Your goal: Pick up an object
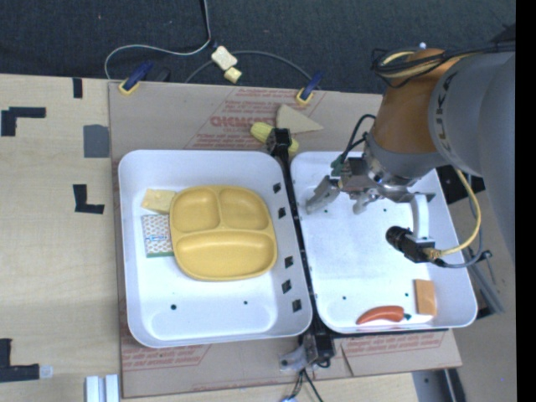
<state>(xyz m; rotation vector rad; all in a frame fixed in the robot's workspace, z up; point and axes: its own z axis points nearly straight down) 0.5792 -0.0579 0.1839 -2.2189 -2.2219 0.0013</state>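
Gripper (342, 196) spread open, holding nothing, over bare floor at the right bin's (368, 321) upper left. Red object (380, 315) and orange block (425, 296) sit well apart, front corner. Risk: closing here grasps nothing

Two white bins (134, 308), one yellow tray (224, 233), perhaps four small items (partly hidden).

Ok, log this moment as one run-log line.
gripper open, above right bin, holding nothing | red object, tan block near front edge | yellow tray in left bin
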